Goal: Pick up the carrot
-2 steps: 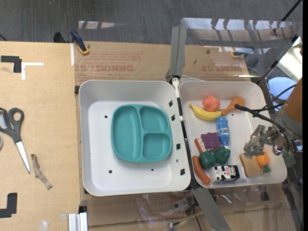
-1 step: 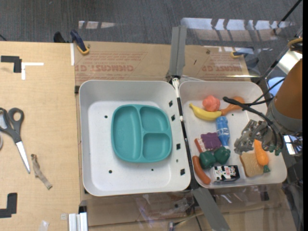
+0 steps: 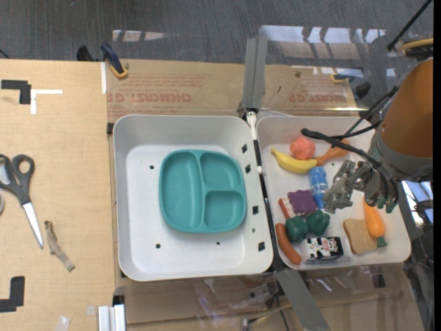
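Over the right bin (image 3: 406,254) hangs our gripper (image 3: 346,185), low among the toys, its metal fingers pointing down and toward the bin's middle. Whether they are spread or pressed together we cannot tell — the linkage is a grey tangle from this angle, and nothing is visibly pinched between them.

The carrot (image 3: 373,221) lies just to the arm's side of the gripper, slightly nearer the front rim, touching the slice of toast (image 3: 358,236). A second orange piece (image 3: 333,154) lies beyond the gripper by the banana (image 3: 293,161); it may be another carrot, though it is too small to be sure.

To do this step well, we judge the gripper should shift back toward the arm, centre over the carrot's thick body, and turn so the fingers close across its width, not along it. The toast crowds one side, so a finger must slip between them without pushing the carrot against the wall.

Beside the gripper sit a blue bottle (image 3: 317,181), a purple block (image 3: 301,202), green pieces (image 3: 307,225), a sausage (image 3: 288,245) and a pink lump (image 3: 302,147). The left bin (image 3: 131,205), well away from the gripper, holds a teal divided plate (image 3: 203,190).
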You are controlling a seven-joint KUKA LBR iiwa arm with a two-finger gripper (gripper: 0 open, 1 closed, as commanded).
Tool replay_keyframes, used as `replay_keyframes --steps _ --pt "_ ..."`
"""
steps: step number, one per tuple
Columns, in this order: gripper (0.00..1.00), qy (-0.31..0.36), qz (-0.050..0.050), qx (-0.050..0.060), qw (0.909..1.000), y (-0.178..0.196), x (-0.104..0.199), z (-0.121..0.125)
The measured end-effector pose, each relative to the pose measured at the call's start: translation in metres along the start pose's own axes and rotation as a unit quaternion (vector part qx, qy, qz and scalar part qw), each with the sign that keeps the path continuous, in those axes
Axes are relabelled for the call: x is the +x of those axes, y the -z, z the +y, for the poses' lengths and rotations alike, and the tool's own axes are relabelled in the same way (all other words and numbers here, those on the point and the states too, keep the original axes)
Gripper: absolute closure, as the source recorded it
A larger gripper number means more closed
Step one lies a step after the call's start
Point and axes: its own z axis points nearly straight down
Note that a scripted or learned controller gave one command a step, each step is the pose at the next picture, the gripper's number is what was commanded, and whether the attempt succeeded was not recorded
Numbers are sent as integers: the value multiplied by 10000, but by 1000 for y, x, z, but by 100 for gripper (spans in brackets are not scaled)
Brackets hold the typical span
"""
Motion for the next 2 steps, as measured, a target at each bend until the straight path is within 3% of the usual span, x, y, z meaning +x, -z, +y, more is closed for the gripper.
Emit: replay_keyframes --steps 1,2 --pt "100 72 14 7 10000 116 -27 -72" --pt "100 90 15 6 10000 -1 -46 -79"
